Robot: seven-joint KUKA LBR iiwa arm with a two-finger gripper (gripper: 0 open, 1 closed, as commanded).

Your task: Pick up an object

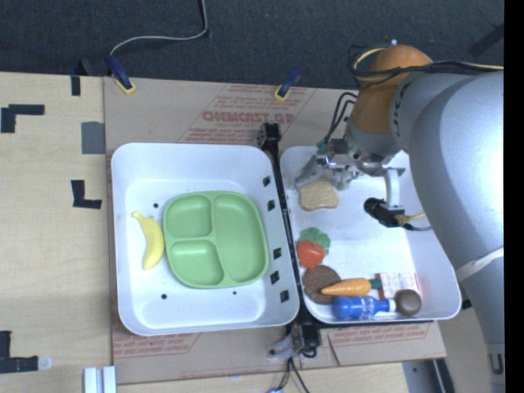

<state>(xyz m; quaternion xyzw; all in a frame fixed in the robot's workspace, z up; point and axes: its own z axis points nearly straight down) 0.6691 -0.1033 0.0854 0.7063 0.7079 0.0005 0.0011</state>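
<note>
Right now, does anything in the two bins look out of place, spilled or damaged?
Nothing stands out. The green tray and banana lie flat in the left bin. In the right bin the food toys crowd the near corner, the carrot lying across a brown piece, but nothing is spilled or broken.

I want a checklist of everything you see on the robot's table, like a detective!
Surface: brown board bearing two white bins, left bin, right bin.
Job's things: bread slice, tomato, carrot, brown patty, blue bottle, all in the right bin.
Clutter: green tray and banana in the left bin.
Grippers: gripper just above the bread slice.
Cables: black cable on the dark floor.
Surroundings: two clamps at the board's far edge.
</note>
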